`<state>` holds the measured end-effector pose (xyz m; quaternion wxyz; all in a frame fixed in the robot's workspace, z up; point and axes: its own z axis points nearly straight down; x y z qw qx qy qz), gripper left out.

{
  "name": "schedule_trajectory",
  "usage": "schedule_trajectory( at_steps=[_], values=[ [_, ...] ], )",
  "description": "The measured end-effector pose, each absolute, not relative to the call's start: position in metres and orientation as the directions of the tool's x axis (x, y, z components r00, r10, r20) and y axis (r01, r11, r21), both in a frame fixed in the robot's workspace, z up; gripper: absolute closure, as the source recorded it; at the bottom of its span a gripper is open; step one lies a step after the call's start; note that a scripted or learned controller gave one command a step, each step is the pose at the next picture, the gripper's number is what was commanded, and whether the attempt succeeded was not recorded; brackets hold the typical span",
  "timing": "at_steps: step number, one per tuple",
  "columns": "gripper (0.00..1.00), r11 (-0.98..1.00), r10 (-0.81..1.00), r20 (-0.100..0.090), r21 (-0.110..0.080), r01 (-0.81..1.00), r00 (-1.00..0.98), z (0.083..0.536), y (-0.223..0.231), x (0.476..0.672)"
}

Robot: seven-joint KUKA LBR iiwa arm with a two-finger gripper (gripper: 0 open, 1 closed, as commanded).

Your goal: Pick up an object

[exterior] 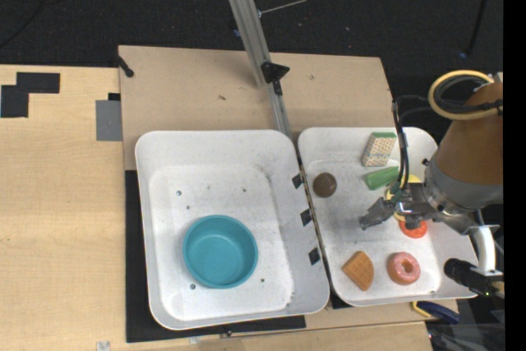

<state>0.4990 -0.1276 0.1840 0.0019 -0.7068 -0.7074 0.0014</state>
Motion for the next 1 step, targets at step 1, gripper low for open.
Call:
schedule_trajectory(
  at_steps=[1],
  values=[
    [0.0,0.0,1.0,0.001,-0.004,1.0,0.0,0.1417,-0.1284,0.4986]
  ],
)
